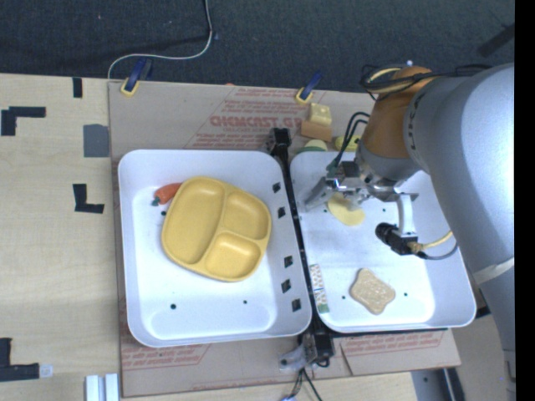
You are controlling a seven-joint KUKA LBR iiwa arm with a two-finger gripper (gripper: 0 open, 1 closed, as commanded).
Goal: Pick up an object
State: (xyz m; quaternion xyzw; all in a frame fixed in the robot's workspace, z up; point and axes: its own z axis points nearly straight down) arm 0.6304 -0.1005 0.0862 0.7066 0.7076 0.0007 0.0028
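Note:
My gripper hangs low over the far part of the right bin, just right of the divider. A pale yellow rounded piece lies on the bin floor directly below and in front of it, touching or nearly touching the gripper. The arm's body hides how the gripper stands around it. A tan slice of toy bread lies near the right bin's front. In the left bin sits a yellow divided plate, with an orange piece peeking out at its far left edge.
A tan block and a pale green-white piece rest on the cardboard just beyond the right bin's far rim. The big grey arm covers the bin's right side. Black clips run along the divider between the bins.

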